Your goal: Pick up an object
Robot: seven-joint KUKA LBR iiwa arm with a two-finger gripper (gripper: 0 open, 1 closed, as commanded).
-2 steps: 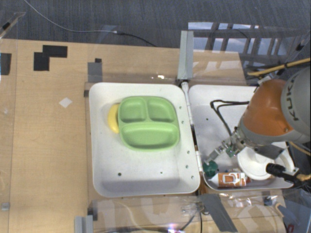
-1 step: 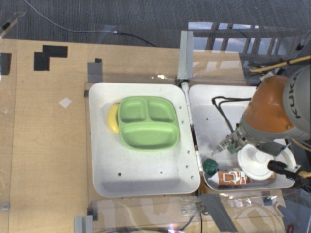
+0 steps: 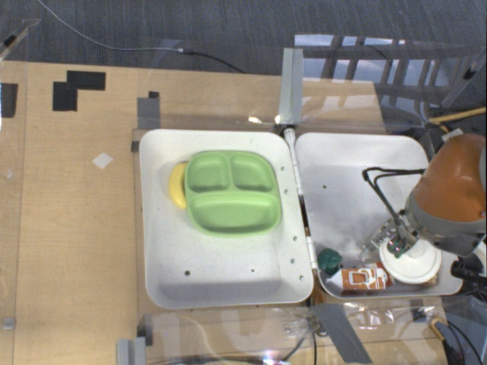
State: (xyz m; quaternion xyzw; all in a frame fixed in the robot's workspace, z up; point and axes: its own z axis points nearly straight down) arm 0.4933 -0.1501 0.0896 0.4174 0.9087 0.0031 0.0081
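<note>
Right bin (image 3: 358,166), hand (image 3: 396,242) half-hidden under arm (image 3: 453,196), carton (image 3: 365,279) blurred

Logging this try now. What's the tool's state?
Tool: low in the right bin, over the white round object; open or closed cannot be told, and nothing is seen held.

A pale wooden bench (image 3: 68,226) carries two shallow white bins, touching side by side. The left bin (image 3: 221,280) and the right bin (image 3: 342,158) meet along a shared inner edge. A grey upright post (image 3: 291,86) stands just behind that seam. Black tape patches (image 3: 76,88) lie on the bench's far left corner, well apart from the bins
</note>
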